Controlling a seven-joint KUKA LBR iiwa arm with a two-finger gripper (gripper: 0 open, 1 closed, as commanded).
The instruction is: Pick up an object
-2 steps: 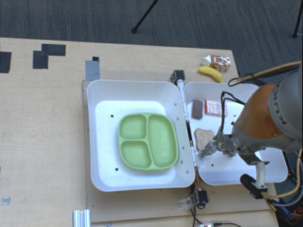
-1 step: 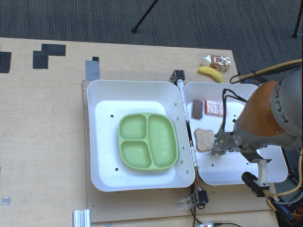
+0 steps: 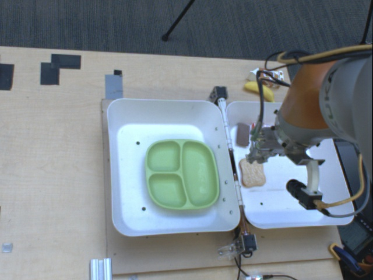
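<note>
Gripper (image 3: 257, 156) poised over a tan block (image 3: 253, 174) in the right bin (image 3: 291, 214).

The block, a pale speckled sponge-like slab with rounded corners, lay flat near the right bin's left wall, just below the gripper. The arm (image 3: 315, 104) reached down steeply, probably to come at the block from above. Whether it gripped anything could not be told; the block appeared to rest on the floor. A green tray (image 3: 182, 174) sat beyond that wall in the left bin (image 3: 125, 156).

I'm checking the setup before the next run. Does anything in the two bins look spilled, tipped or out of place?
Nothing stands out. The green three-compartment plastic plate lies flat in the left white bin, and the tan sponge-like piece lies on the floor of the right white bin, below the gripper.
</note>
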